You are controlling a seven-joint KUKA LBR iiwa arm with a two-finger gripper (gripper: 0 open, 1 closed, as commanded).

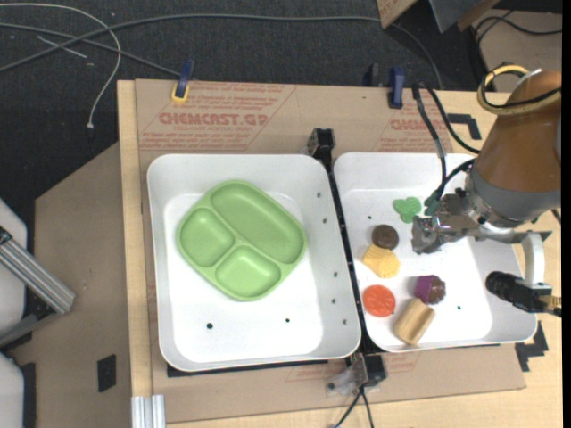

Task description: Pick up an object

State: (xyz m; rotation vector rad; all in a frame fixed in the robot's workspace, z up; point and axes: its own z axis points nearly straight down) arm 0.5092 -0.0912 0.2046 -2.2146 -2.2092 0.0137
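The right bin [464,328] holds several small items: a green piece [407,209], a brown round piece [385,236], a yellow block [381,261], an orange-red disc [379,300], a purple piece [429,287] and a tan cylinder [413,320]. My gripper [426,236] hangs over the middle of this bin, just right of the brown piece and below the green one. Nothing shows between its fingers. The arm hides the bin's far right part.
The left bin [178,319] bears a green divided plate [240,239] with three compartments. A black clamp [320,141] sits at the top between the bins. Bare white floor lies along the right bin's lower right.
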